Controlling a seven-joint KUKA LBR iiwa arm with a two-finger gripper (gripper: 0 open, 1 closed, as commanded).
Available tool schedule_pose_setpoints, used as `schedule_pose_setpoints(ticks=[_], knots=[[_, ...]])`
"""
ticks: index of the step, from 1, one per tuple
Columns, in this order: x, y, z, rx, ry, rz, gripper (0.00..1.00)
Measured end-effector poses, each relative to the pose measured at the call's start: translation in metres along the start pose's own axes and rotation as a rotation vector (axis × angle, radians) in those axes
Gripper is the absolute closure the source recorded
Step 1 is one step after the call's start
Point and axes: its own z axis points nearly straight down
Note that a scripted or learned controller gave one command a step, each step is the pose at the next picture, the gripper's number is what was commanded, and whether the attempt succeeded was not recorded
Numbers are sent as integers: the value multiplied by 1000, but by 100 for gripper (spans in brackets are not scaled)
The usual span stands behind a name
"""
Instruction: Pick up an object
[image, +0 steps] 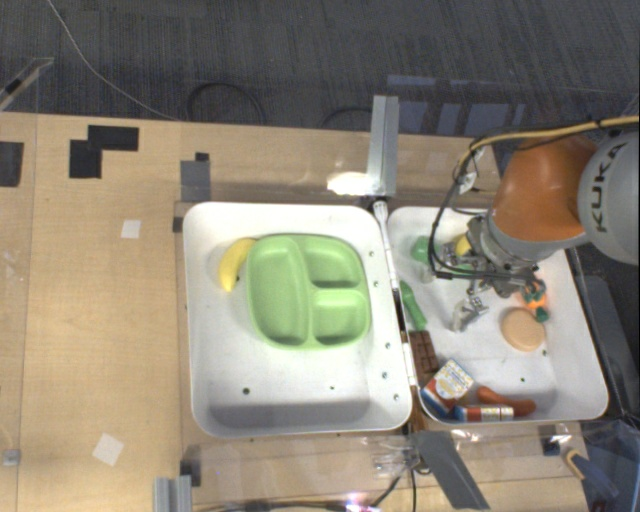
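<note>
My gripper (470, 310) hangs over the right bin (580, 390), above bare white floor near its middle. It is open, with nothing between its fingers. A tan round disc (522, 330) lies just to its right. An orange and teal item (537, 296) sits above the disc, beside the wrist. To the gripper's left, a green stick-like item (412, 306) lies along the bin wall. A brown bar (424, 352), a printed packet (452, 378) and a red cylinder (496, 396) lie at the bin's front.
The left bin (220, 390) holds a green divided tray (305, 290) with a banana (233, 264) at its left side. A green object (420, 248) and a yellow one (462, 245) sit at the back of the right bin, partly hidden by the arm's cables.
</note>
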Motion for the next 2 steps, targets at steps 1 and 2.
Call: schedule_pose_setpoints(ticks=[1, 2], knots=[[-6, 0, -16, 6, -16, -4, 100], [-32, -41, -182, 6, -8, 80, 100]])
